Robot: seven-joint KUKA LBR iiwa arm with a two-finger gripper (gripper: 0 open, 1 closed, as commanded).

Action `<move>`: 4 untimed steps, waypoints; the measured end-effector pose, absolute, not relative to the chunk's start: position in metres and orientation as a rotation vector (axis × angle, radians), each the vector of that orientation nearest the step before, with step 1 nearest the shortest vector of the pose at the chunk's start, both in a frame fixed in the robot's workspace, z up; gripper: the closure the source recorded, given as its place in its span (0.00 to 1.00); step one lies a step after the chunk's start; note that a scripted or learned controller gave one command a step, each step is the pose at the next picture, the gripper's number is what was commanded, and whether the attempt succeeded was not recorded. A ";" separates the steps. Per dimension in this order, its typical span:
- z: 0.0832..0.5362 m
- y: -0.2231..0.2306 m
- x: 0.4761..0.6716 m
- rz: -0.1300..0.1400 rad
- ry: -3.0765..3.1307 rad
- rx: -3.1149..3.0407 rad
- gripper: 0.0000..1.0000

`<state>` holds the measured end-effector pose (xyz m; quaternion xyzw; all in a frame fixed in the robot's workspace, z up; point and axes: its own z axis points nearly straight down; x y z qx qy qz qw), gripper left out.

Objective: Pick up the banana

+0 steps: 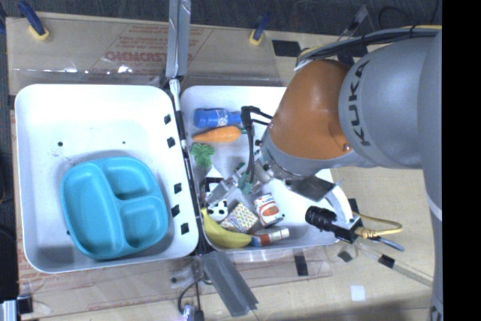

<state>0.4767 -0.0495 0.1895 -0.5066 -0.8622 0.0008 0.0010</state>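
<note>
The yellow banana (223, 235) lies at the near left corner of the right bin (225, 95), partly under a checkered packet (242, 217). My gripper (242, 181) hangs over the middle of that bin, a short way above and behind the banana, under the orange-banded wrist (312, 113). Its tips are lost among the clutter, and nothing shows between them.
The right bin also holds a blue bottle (212, 117), an orange carrot (218, 135), a green item (202, 154), a red-white can (268, 210) and a marker (272, 237). The left bin (45, 116) holds a blue divided tray (114, 204). The arm covers the bin's right side.
</note>
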 end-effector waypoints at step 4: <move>0.105 -0.106 0.485 -0.026 -2.145 -2.330 0.00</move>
